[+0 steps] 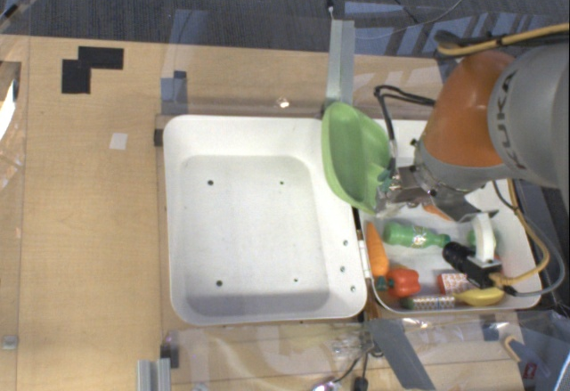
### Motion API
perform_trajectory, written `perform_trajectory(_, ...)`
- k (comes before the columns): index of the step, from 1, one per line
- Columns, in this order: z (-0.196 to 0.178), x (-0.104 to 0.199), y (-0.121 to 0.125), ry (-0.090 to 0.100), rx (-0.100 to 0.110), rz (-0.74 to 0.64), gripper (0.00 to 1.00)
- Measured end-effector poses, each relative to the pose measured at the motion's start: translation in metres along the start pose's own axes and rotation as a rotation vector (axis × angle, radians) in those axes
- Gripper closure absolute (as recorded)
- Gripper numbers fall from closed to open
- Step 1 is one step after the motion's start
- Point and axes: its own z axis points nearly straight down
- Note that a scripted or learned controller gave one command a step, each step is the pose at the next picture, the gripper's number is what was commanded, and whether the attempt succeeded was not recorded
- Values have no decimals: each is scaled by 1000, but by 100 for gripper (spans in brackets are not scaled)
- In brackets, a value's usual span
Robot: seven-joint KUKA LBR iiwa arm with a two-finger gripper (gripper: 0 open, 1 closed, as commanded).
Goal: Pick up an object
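Gripper (389,187) clamped on the rim of the green bowl (354,153), which hangs tilted on edge over the divide, just left of the right bin (525,298). Pick looks done; what remains, by my reading, is keeping the hold. Below the bowl in that bin: green bottle (414,237), carrot (378,250), banana (479,296). Left bin (258,133) beside it.

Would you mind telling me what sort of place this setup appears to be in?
Most likely a robotics lab bench for pick-up trials. A wooden bench bears two shallow white bins, the right-hand one filled with toy food such as a carrot and banana, and a KUKA arm reaches in, with loose cables behind.
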Motion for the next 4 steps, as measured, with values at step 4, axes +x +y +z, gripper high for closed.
perform_trajectory(4, -1, -48, 40, -1, -2, 120, 0)
